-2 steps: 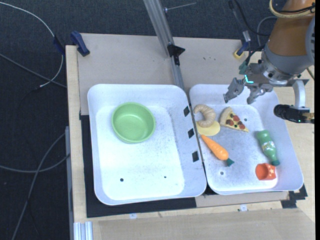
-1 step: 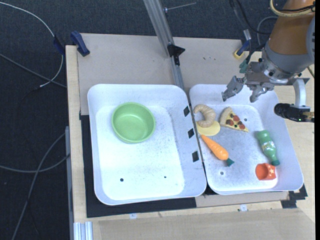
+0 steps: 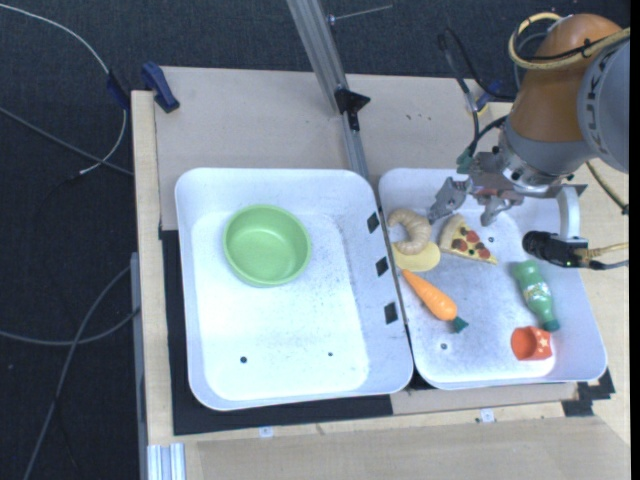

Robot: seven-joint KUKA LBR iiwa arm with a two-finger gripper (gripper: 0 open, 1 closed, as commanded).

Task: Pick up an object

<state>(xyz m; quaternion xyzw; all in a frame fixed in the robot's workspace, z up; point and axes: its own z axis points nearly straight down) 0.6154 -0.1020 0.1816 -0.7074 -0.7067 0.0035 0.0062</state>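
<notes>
In the right bin (image 3: 590,343) lie a pizza slice (image 3: 467,241), a tan croissant-like piece on a yellow piece (image 3: 412,238), an orange carrot (image 3: 432,294), a green bottle (image 3: 535,294) and a small red-orange cup (image 3: 531,343). My gripper (image 3: 470,200) hangs over the bin's far part, its fingers spread open just above and behind the pizza slice. Nothing sits between the fingers.
The left bin (image 3: 200,348) holds a green bowl (image 3: 266,245). A metal pole (image 3: 322,48) slants up from between the bins. Black clips (image 3: 381,265) line the seam where the bins meet. Blue clamps (image 3: 158,86) sit at the bench's far left corner.
</notes>
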